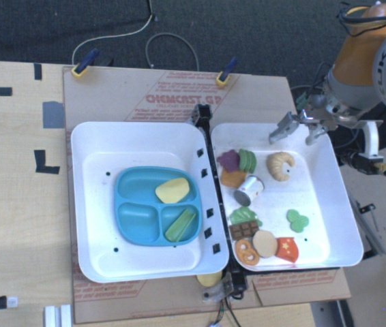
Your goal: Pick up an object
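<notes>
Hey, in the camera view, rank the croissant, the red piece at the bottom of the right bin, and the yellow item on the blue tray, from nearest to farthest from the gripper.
Measured from the gripper, open above the right bin's top edge:
1. Croissant, just below it in the right bin.
2. Red piece, at that bin's bottom.
3. Yellow item, on the blue tray in the left bin.

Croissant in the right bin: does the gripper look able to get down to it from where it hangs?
Probably yes: the croissant lies apart from its neighbours, and the open gripper hangs just beyond it with nothing between.
</notes>
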`<state>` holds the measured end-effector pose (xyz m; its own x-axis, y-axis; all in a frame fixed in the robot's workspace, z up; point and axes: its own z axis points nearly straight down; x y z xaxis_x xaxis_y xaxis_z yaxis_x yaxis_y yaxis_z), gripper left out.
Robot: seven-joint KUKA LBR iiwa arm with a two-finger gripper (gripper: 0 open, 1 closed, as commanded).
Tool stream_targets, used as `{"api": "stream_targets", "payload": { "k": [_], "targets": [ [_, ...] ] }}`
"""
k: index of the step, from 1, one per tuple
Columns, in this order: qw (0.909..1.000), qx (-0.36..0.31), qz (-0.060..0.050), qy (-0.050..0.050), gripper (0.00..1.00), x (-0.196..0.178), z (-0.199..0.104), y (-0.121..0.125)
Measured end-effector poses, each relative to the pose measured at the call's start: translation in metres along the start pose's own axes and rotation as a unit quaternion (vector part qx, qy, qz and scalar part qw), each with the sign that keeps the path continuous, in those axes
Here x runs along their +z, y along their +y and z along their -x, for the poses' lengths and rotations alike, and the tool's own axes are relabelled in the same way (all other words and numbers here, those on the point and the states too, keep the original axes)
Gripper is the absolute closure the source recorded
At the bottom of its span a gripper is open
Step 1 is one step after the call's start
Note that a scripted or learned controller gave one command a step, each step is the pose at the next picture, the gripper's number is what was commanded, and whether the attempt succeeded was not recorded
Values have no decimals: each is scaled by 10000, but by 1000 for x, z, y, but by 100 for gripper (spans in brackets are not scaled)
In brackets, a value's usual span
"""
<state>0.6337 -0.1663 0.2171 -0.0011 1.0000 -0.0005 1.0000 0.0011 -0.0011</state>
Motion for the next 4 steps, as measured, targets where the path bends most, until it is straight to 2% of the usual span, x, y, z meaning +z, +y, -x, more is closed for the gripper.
{"api": "stream_targets", "payload": {
  "k": [1, 2, 3, 4],
  "targets": [
    [10000, 9, -45, 2, 0, 104, 26, 7],
    [10000, -4, 19, -21, 0, 132, 4, -2],
    [10000, -2, 35, -27, 100, 120, 5, 0],
    [10000, -29, 10, 14, 100, 87, -57, -1]
  ]
}}
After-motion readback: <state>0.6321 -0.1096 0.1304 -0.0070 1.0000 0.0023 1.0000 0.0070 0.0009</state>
